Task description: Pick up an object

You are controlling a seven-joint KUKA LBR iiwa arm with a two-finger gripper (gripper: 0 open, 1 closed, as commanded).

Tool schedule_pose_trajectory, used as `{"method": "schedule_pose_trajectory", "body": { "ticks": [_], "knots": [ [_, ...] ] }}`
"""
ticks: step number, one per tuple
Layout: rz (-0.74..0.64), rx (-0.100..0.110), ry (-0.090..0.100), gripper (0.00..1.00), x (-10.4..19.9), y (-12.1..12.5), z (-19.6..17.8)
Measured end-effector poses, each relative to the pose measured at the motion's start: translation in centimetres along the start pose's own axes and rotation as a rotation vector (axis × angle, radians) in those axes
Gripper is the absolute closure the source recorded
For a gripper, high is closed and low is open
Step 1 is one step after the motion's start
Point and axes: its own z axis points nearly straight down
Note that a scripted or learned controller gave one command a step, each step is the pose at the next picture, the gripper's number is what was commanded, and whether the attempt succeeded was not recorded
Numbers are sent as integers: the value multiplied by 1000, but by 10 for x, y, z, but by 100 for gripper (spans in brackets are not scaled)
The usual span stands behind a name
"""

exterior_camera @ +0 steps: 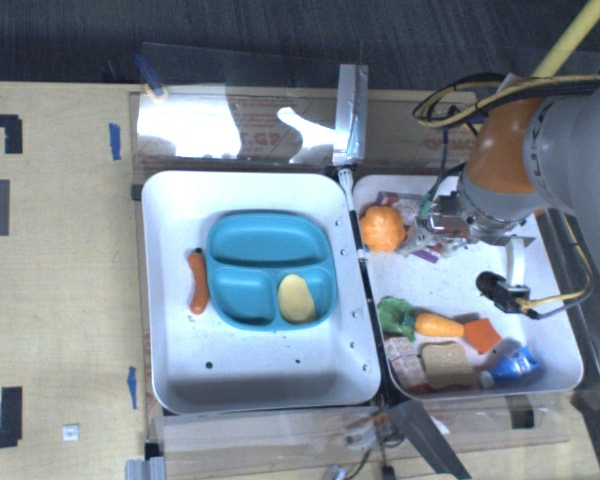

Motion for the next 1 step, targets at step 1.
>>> {"method": "schedule_pose_trajectory", "body": {
  "ticks": [1],
  "knots": [
    [-112, 17, 4, 100, 76, 51, -86]
  ]
}}
